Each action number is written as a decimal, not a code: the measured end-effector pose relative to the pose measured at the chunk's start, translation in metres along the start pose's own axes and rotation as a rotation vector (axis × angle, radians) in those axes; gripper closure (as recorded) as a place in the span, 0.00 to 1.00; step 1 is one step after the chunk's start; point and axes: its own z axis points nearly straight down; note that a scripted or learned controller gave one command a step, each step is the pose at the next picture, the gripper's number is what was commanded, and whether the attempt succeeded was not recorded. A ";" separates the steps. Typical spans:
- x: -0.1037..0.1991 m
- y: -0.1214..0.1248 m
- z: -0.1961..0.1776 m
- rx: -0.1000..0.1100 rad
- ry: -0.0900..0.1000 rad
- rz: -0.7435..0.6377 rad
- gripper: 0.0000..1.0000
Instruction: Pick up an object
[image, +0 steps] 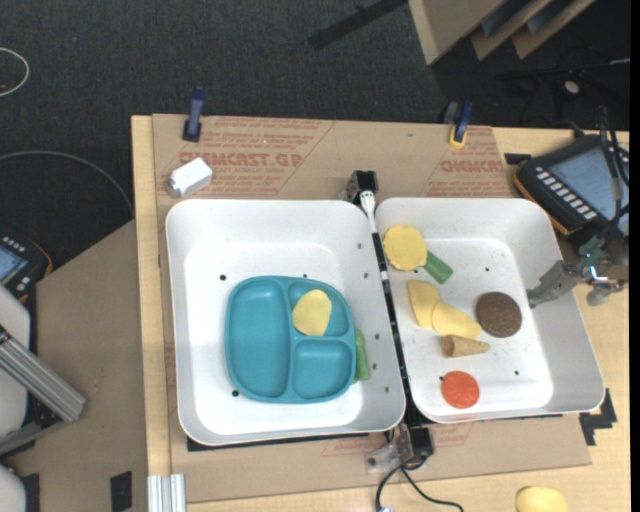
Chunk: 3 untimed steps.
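Pick not begun | grey two-finger hand (548, 287) at right white bin's (575, 350) edge, grip state unclear | round brown disc (497, 313) lay ungrasped nearby

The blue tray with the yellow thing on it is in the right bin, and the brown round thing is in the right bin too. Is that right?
Not quite. The camera view shows the blue tray, with the yellow thing on it, in the left bin. The brown round thing is indeed in the right bin.

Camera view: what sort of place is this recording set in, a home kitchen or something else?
Most likely a robotics lab bench, not a kitchen: two white bins sit on a clamped cardboard sheet, a control pendant lies at the right, and toy food fills the bins.
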 end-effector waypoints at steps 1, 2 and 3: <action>0.000 0.001 -0.011 -0.003 -0.002 -0.001 1.00; -0.001 0.002 -0.197 -0.022 -0.008 -0.003 1.00; -0.049 0.007 -0.271 -0.012 -0.008 0.004 1.00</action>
